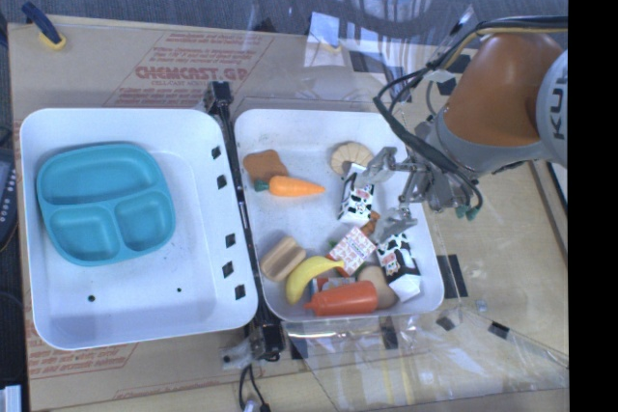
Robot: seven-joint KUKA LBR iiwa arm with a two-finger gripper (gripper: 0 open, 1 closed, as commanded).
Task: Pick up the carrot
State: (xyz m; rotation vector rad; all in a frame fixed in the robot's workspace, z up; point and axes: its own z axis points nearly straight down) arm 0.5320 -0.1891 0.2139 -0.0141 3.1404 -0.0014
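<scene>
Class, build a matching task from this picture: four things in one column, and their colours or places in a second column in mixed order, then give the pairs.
Things:
1. carrot
2. divided tray
3. banana
4. gripper

Descriptions:
A. turquoise, in the left bin
B. yellow, near the right bin's front edge
C. orange, lying in the right bin beside a brown block
D. grey metal, over the right bin's right side, beside a cow-patterned carton

Pairs: 1-C, 2-A, 3-B, 4-D
</scene>
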